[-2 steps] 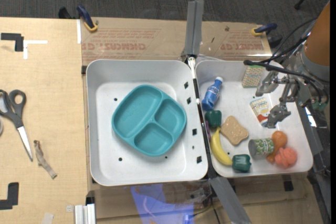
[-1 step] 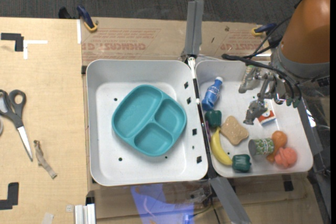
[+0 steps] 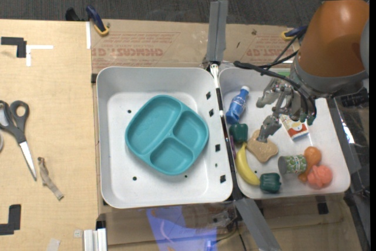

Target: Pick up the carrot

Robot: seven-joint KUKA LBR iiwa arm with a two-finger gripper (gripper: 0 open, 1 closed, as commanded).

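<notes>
The gripper (image 3: 271,126) hangs with fingers apart, holding nothing, just above the cookie (image 3: 262,150), beside one banana (image 3: 246,166), one bottle (image 3: 237,104) and one can (image 3: 292,164).

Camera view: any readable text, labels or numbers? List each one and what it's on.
"CHEMCAZ, GP" or close to it, uncertain: red print on the cardboard strip behind the left bin, seen upside down and mirrored.
Fainter red print on the cardboard behind the right bin: too blurred to read.
Blue bottle label: too small to read.
Small white and red carton: print too small to read.
Small can: label too blurred to read.
</notes>
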